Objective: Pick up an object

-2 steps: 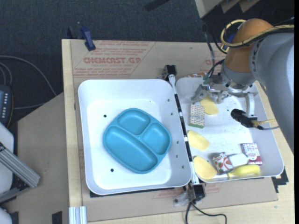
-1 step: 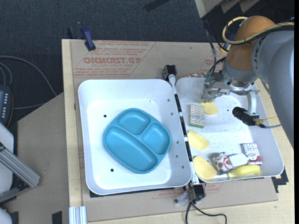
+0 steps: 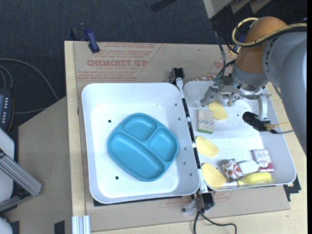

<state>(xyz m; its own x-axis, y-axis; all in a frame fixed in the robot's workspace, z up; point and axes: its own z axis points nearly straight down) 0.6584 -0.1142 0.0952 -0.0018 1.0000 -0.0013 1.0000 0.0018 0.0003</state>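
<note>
Dark carpet surrounds a bench topped with a printed brown cardboard sheet (image 3: 117, 60), on which two shallow white bins sit side by side. At centre left of the frame, the left white bin (image 3: 87, 101) holds a blue plastic plate with three compartments (image 3: 142, 146). At right of centre, the right white bin (image 3: 234, 140) holds the loose items. These are a pale yellow rounded piece (image 3: 218, 111) near its upper end and a green-and-white patterned rectangular packet (image 3: 205, 121) just beside that piece. Two more yellow rounded lumps (image 3: 207, 146) lie along its left wall. A red-and-white wrapper (image 3: 234, 168), a long yellow banana-like piece (image 3: 256, 178) and a small red checked packet (image 3: 261, 159) are clustered at its lower end.

As a judgement, the pick is not done: every item appears to lie on the bin floor and nothing is seen lifted. The grasp and the lift remain.

From the upper right of the frame the grey arm with its orange band (image 3: 258, 38) reaches in, the wrist bent steeply downward over the top end of the right bin. The two-finger gripper (image 3: 222, 97) sits low, just above the pale yellow rounded piece, which looks like the likeliest target. How far the gripper is open cannot be told from this slanted view, and nothing is seen held in it.
</note>
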